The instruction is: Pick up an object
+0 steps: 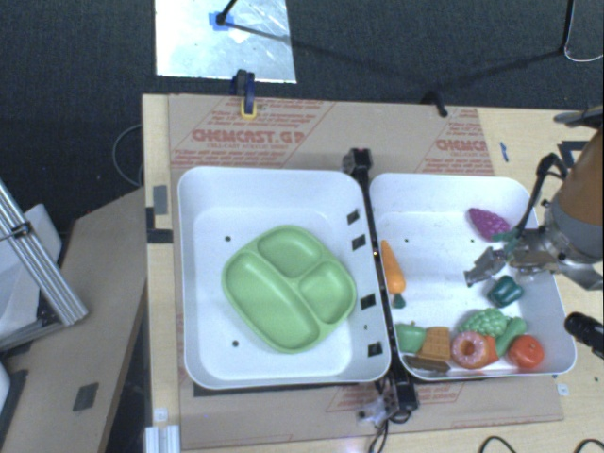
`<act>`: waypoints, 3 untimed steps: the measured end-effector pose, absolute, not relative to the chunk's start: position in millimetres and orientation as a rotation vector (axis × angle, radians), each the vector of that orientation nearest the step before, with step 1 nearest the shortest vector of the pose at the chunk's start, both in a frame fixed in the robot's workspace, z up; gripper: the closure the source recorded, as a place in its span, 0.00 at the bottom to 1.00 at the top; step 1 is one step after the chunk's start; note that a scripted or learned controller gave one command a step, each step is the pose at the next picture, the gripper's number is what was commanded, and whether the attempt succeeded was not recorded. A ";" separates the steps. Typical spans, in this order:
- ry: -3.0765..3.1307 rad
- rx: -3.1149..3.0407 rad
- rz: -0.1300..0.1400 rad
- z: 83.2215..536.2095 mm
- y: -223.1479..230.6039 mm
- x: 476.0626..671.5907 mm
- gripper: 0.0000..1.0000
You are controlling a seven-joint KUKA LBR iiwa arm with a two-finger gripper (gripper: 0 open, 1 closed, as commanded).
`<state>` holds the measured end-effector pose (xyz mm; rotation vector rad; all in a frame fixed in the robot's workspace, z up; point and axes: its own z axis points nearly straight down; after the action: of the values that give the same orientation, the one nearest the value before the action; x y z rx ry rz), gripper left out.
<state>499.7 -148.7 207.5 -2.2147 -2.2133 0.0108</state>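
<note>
A: Gripper position?

B: The grey two-finger gripper point(489, 264) is low over the right-hand shallow white bin point(429, 217), near its right wall, on the grey arm with the orange band point(576, 196) coming in from the right edge. Fingers look slightly spread, with nothing visible between them; the tips point left over bare bin floor.

A: Nearest objects?

B: A small dark green toy pepper point(504, 291) lies just beside the gripper, below and to its right, apart from the tips as far as can be told. A purple bunch of toy grapes point(488, 221) lies above the gripper, near the bin's upper right.

A: Rest of that bin?

B: Along the front wall, from right to left: a red toy tomato point(527, 350), a green toy broccoli piece point(489, 324), a pink-frosted toy doughnut point(469, 349), a tan toy bread slice point(435, 345), a green toy vegetable chunk point(410, 336). They crowd together, several touching. An orange toy carrot point(392, 270) lies lengthwise against the left wall, well apart from the gripper.

A: Left bin?

B: The left-hand shallow white bin point(217, 201) holds a pale green divided plastic plate point(288, 289), roughly central, lying flat.
</note>
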 end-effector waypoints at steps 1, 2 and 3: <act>-2.226 -2.219 -0.001 214.2 -148.1 502.6 0.00; -2.221 -2.218 0.002 161.0 -152.7 511.6 0.00; -2.221 -2.219 0.001 118.3 -156.2 514.2 0.00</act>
<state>514.2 -156.2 118.3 -2.2192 -2.2210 0.0010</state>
